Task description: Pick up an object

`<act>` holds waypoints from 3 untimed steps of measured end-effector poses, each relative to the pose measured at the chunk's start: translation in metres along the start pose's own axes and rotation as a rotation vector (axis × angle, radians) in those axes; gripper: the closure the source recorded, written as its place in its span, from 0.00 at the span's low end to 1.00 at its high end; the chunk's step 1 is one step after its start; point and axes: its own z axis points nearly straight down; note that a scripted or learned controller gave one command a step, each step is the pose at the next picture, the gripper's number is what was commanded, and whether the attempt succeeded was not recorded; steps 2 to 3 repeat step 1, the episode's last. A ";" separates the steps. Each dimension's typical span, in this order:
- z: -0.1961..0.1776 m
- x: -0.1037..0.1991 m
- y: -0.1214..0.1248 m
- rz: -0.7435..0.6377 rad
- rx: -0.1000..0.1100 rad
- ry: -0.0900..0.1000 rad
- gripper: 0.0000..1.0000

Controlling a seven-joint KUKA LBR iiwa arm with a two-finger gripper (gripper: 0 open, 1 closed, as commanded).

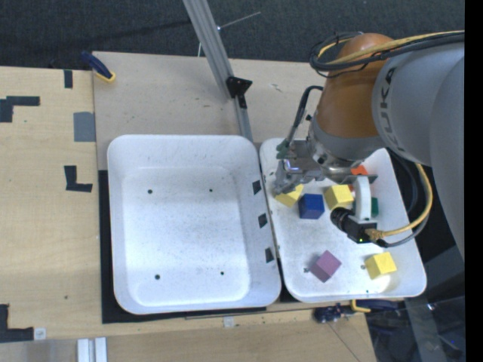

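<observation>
My gripper hangs low over the back left part of the right bin, close to its left wall. Just under its tip lies a yellow block, with a blue cube touching it on the right. Another yellow block sits a little further right. A purple block and a third yellow block lie nearer the bin's front. Small orange and green pieces peek out from under the arm at the right.
The left bin stands beside the right one, sharing a raised rim. A slanted metal pole crosses the bench behind the bins. The arm's bulk covers the back right of the right bin.
</observation>
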 end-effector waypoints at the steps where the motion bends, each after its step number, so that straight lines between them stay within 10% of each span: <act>1: -0.005 0.047 0.002 -0.001 -0.002 0.001 1.00; 3: -0.005 0.047 0.002 -0.001 -0.002 0.001 1.00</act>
